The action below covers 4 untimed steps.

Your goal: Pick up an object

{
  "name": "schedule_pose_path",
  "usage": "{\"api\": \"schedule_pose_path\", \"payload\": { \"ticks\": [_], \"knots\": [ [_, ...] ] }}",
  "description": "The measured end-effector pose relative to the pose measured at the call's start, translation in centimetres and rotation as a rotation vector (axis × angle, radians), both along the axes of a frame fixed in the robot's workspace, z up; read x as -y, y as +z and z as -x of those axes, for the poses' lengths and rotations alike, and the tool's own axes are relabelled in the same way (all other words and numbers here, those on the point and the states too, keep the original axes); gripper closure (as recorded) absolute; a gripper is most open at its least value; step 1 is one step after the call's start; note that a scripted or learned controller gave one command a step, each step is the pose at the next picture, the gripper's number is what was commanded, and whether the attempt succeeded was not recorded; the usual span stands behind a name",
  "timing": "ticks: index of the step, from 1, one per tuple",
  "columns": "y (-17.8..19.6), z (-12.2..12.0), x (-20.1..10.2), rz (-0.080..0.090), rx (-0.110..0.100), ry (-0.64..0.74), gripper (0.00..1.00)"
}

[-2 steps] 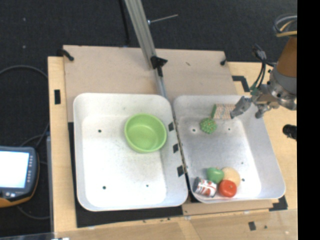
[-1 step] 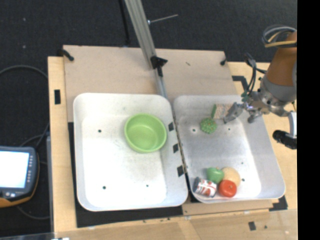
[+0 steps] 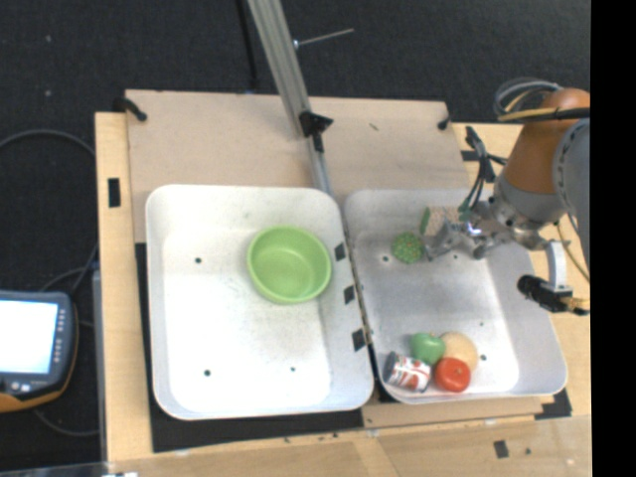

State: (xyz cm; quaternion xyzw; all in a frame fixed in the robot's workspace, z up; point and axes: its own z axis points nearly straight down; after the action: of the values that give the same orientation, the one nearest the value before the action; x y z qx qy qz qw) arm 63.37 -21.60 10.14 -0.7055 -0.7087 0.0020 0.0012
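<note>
My gripper reaches in from the right, low over the back part of the right bin. Its two fingers stand apart, so it is open, with nothing between them. A small green knobbly object lies just left of the fingertips, close to them or touching; I cannot tell which. In the bin's front corner lie a green piece, a pale yellow piece, a red round piece and a red-and-white can on its side.
A light green bowl stands upright in the left bin. A metal post rises behind the bins. A pendant screen sits off the bench at the left.
</note>
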Motion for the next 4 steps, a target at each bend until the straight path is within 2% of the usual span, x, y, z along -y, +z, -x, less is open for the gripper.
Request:
{"api": "schedule_pose_path", "payload": {
  "ticks": [1,3,4],
  "knots": [
    [1.6,-0.3,0.2,0.005,0.010,0.003,1.00],
    [11.4,-0.5,1.0,0.002,0.012,-0.001,1.00],
    [12.0,1.5,-3.3,-0.001,0.006,0.001,1.00]
  ]
}}
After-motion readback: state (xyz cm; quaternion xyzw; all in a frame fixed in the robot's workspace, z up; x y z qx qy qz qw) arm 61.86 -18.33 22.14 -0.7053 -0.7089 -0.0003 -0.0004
